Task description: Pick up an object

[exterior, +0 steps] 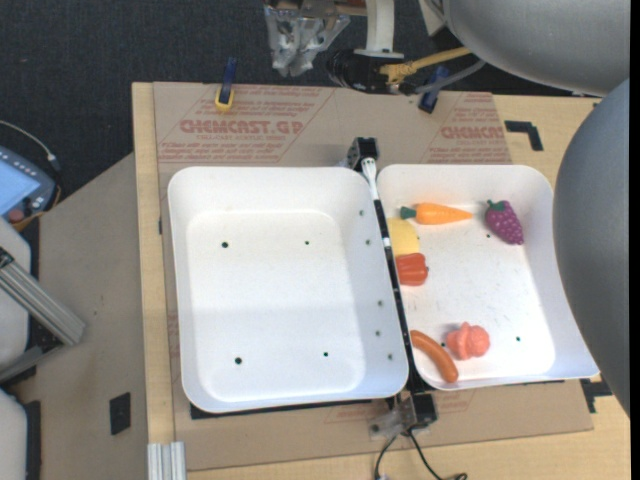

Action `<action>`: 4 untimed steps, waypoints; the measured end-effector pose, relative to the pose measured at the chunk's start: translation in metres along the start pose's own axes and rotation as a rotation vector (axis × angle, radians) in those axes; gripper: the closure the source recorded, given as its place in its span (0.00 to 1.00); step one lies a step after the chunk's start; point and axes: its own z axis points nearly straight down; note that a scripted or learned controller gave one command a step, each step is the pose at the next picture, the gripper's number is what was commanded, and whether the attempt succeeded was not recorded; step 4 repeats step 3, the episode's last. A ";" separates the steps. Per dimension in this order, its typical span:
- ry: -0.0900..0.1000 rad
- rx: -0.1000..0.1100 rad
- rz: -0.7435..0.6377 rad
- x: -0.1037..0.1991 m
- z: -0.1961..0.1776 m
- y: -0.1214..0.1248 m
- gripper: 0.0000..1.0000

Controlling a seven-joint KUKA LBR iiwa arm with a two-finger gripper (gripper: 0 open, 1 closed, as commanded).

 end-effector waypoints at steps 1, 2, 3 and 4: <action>-0.003 -0.001 0.007 0.013 -0.009 0.001 1.00; -0.006 0.009 0.010 0.011 0.027 0.001 1.00; -0.007 0.010 0.010 0.011 0.075 0.000 1.00; -0.007 0.010 0.010 0.011 0.075 0.000 1.00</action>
